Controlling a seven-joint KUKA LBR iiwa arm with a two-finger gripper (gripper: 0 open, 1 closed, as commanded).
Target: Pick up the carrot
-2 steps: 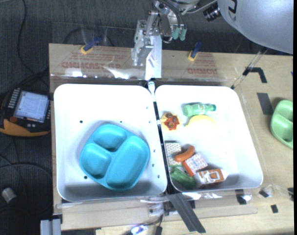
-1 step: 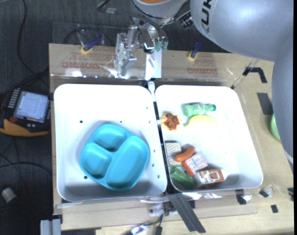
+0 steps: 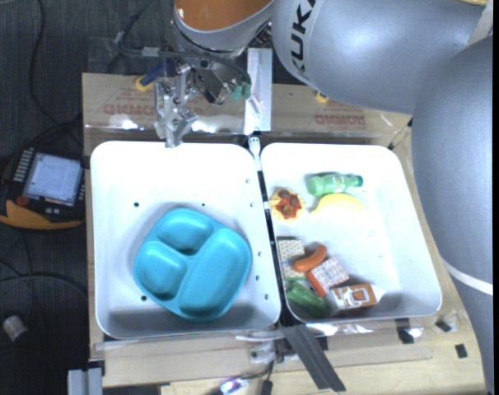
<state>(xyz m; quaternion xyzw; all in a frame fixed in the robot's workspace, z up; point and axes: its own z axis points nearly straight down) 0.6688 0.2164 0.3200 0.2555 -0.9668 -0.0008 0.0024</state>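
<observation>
handheld unit (image 3: 45,186): lying on the dark floor at far left, outside the bins, screen glowing pale.
left bin (image 3: 118,171): sitting white and shallow, sharing its inner wall with the other bin.
blue tray (image 3: 193,262): resting in the left bin's lower middle, three compartments facing up, slightly turned.
gripper (image 3: 174,130): hanging over the far rim of the left bin, near its upper edge, well apart from the food items; fingers are looking drawn close together with nothing between them.
arm (image 3: 356,39): reaching in from the right, grey body and orange band crowding the top of the view, not covering the right bin's contents.
right bin (image 3: 398,220): holding a loose group of toy foods.
pizza-like piece (image 3: 286,204): sitting by the dividing wall, upper left of the bin.
green bottle (image 3: 333,183): lying on its side near the far wall, touching the yellow item (image 3: 340,204) just below it.
sausage (image 3: 309,258): lying just above the carrot, touching or nearly so.
carrot (image 3: 319,281): lying in the near left part of the right bin, orange, wedged among neighbours.
green leafy piece (image 3: 305,296): pressing in at the carrot's lower left.
small carton (image 3: 353,296): crowding the carrot's right side, near the front wall.
</observation>
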